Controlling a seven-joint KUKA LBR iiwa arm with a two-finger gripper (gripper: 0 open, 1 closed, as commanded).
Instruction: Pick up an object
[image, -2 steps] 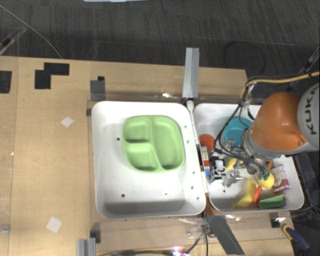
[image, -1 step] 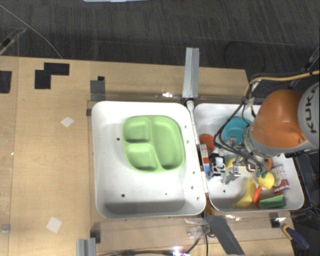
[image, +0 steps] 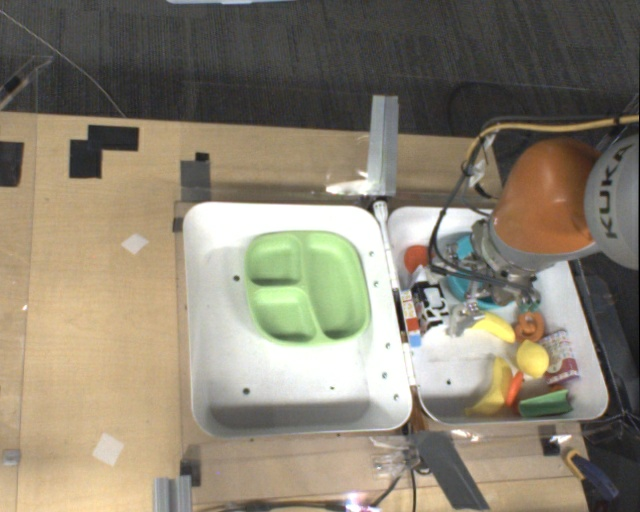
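The grey arm (image: 560, 200) is being reached in from 3 o'clock, the gripper (image: 470, 315) being pointed downward.

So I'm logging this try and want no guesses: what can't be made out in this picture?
- Gripper: the arm's orange band and wrist overhang it; finger state unclear.
- Teal object: mostly hidden beneath the wrist.
- Right bin: its far right part lies under the arm.
- Small toys: crowded, too small to identify surely.
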